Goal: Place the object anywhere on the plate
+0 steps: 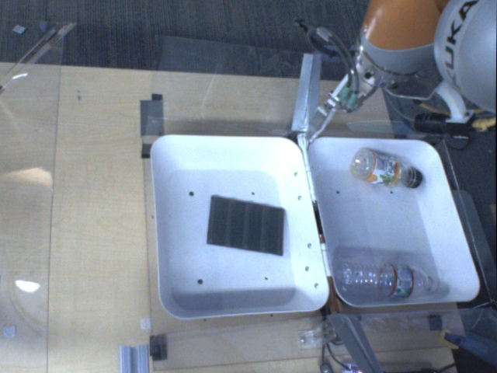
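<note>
A dark, ribbed rectangular plate (246, 225) lies flat in the middle of the left bin (175, 208). In the right bin (435, 231) two clear plastic bottles lie on their sides. One with an orange label and a dark cap (386, 169) rests near the far wall. The other, with a green-blue label (384, 280), lies along the near wall. The arm's orange band (404, 6) and grey wrist ring hang high over the far right corner, well above and behind the right bin.
A metal post (305, 99) rises at the far end of the seam between the bins. Cables and a small connector (347, 95) dangle from the wrist beside it. Bare wooden bench (78, 208) spreads to the left.
</note>
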Robot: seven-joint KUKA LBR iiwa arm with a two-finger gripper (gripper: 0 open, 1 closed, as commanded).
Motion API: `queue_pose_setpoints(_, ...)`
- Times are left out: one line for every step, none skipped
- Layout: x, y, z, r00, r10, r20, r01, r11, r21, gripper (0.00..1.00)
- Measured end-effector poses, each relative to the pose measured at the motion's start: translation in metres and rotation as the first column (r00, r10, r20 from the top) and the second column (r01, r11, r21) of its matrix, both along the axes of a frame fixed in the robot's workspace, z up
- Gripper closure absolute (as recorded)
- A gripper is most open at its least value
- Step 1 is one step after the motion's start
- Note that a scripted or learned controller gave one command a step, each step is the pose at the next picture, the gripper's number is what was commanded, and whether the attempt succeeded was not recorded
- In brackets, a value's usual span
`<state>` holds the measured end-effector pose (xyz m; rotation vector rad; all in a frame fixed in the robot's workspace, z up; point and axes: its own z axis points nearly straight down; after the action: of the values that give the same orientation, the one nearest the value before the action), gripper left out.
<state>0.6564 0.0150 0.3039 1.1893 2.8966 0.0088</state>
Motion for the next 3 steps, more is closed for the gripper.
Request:
queue_pose_setpoints(0.008,0.061,0.053,0.994,0.112,0.0,-0.112,0.994,0.0,0.0)
queue_pose_setpoints(0.004,0.098,0.119,0.983,0.182,0.0,-0.182,0.983,-0.001,0.0)
queue_pose_setpoints(0.004,0.114,0.132,0.971,0.24,-0.002,-0.24,0.971,-0.002,0.0)
